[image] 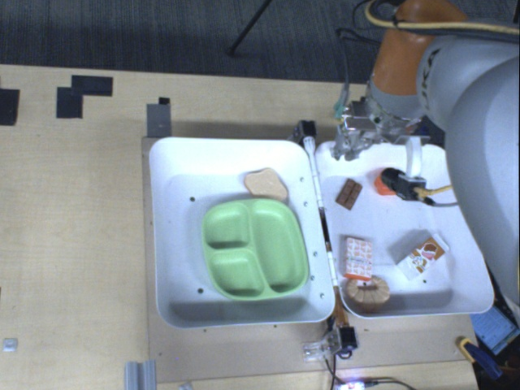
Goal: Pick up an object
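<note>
Two bins [162,242]: left holds one tray [254,248], one bread slice [266,184]; right five items. End effector [351,145] state unclear.

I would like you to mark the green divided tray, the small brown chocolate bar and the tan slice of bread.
Green divided plastic tray [254,246]: camera view, central ridge.
Small brown chocolate bar [348,193]: camera view, its middle.
Tan slice of bread [266,184]: camera view, top face.

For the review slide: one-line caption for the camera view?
KUKA gripper poised over the right bin's far-left corner; small items scattered there, green divided tray in the left bin.
</note>
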